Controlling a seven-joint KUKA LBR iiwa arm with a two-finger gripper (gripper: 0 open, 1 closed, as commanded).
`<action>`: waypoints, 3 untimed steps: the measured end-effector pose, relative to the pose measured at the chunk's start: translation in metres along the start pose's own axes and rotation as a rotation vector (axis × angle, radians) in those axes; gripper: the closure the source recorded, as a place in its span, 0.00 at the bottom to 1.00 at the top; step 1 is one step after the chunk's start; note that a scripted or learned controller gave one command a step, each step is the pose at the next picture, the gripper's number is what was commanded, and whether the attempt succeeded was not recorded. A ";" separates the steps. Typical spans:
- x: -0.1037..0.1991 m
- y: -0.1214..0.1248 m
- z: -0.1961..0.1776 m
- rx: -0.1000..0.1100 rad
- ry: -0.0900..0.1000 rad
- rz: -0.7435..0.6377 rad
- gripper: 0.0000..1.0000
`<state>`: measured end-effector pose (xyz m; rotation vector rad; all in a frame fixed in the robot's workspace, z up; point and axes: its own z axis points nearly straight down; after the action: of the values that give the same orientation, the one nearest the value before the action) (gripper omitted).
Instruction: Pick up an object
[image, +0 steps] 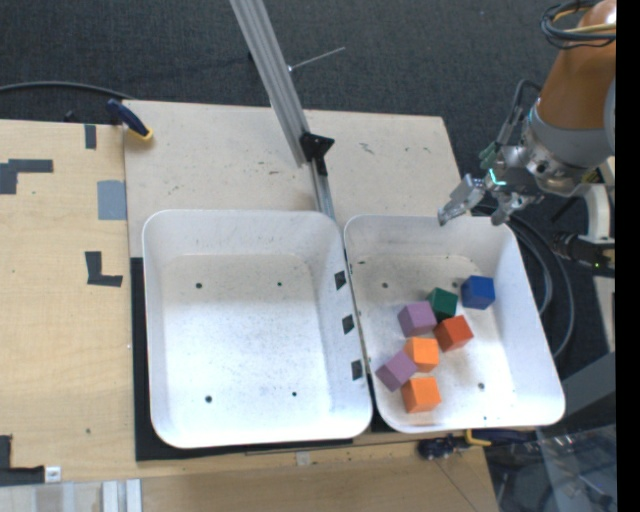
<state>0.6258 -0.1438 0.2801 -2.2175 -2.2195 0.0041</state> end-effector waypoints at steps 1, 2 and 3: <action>0.000 0.001 -0.002 -0.004 -0.001 -0.001 0.00; -0.008 -0.002 0.046 0.001 -0.002 0.001 0.00; -0.004 -0.013 0.100 0.003 -0.001 0.000 0.00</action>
<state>0.6125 -0.1475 0.1801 -2.2164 -2.2190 0.0080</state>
